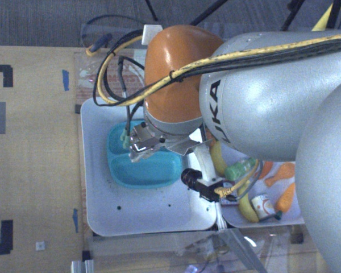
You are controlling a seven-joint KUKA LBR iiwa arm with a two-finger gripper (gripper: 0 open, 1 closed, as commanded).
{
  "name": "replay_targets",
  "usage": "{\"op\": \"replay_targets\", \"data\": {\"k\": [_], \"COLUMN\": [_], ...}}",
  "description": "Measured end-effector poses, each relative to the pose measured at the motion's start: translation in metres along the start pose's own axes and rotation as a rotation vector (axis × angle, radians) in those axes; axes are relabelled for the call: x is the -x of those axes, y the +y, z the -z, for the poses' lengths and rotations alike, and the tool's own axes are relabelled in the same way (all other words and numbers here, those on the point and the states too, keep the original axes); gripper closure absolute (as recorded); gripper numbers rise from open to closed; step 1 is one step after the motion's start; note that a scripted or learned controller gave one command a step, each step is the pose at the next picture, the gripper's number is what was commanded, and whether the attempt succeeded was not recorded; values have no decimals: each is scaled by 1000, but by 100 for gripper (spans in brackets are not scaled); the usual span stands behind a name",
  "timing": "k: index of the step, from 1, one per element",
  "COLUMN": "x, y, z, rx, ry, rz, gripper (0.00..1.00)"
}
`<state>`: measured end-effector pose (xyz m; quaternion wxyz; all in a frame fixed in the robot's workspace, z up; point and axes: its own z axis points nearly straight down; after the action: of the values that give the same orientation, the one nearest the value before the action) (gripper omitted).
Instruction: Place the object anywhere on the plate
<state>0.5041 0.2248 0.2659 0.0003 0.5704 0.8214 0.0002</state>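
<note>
A blue divided plate (142, 166) lies in the left white bin (102, 203). The arm's orange wrist covers the plate's upper part, and my gripper (137, 144) hangs low over the plate's top left. A bit of green (125, 134) shows beside the gripper at the plate's upper left; I cannot tell what it is or whether it is held.
The right bin (273, 216) holds a banana (247, 208), a green item (241, 168), orange pieces (285, 195) and a small white packet (265, 205). Black and yellow cables (207, 187) hang over the wall between the bins. The big grey arm covers the right bin's upper part.
</note>
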Motion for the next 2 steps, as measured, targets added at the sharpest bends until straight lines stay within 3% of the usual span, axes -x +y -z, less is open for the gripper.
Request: {"op": "replay_targets", "data": {"k": [1, 2], "x": [0, -1], "y": [0, 1], "z": [0, 10], "rx": [0, 2], "ry": [0, -1], "rz": [1, 2], "gripper": [0, 100]}}
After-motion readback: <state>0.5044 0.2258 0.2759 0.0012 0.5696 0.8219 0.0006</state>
